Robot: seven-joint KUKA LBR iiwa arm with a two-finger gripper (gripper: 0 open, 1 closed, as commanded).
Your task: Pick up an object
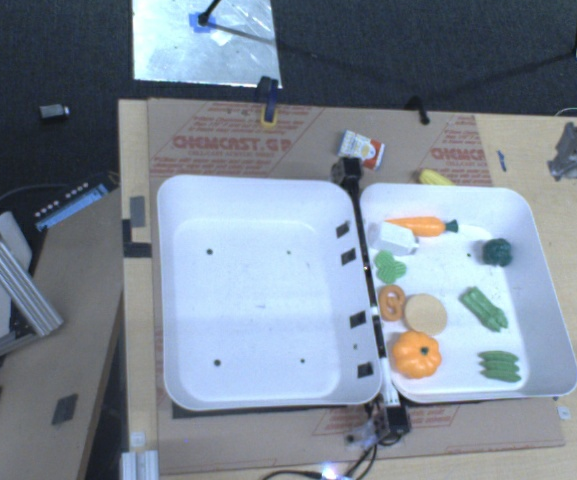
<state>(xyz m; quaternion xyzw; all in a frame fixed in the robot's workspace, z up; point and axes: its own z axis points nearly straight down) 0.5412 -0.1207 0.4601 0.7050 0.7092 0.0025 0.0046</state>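
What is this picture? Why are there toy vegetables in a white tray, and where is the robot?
A camera up high looks down on a workbench with two shallow white trays side by side. The left tray has bare white floor. The right tray holds play food: a carrot, an orange pumpkin, a round cracker, a pretzel, a dark green broccoli and some green pods. The grey metal thing at the far right edge is the robot's pincer, waiting away from the trays. Its job is to pick up one toy. It is not holding anything yet.
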